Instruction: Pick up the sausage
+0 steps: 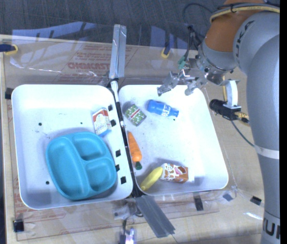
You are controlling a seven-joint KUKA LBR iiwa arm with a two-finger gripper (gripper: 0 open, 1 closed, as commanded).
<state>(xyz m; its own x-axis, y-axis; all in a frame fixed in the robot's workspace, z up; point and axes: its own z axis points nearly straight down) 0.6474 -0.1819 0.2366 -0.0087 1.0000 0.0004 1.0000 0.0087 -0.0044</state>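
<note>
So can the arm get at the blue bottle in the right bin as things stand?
Probably yes. The blue bottle lies apart from the other items with nothing on top, and the end effector hangs close by, above the far edge of the right bin.

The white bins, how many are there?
2. The left bin holds a blue tray and a small carton; the right bin lies beside it, under the gripper.
</note>
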